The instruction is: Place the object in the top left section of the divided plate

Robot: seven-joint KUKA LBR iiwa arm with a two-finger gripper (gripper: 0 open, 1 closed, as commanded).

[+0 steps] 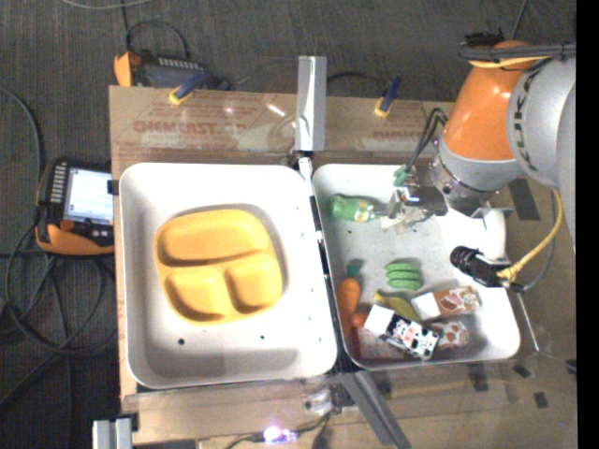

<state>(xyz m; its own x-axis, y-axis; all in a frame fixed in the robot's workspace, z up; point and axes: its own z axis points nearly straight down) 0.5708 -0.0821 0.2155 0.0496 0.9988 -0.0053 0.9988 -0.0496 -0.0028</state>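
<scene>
Bright, even overhead light washes the two white bins (140, 344) nearly to glare (the clear sheet behind them carries pale reflections), soft shadows ring the yellow divided plate (220, 262), the dark floor stays dim, and small items look slightly soft.

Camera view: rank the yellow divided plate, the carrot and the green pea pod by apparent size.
1. Yellow divided plate, by far the largest.
2. Carrot.
3. Green pea pod, slightly smaller than the carrot.
</scene>
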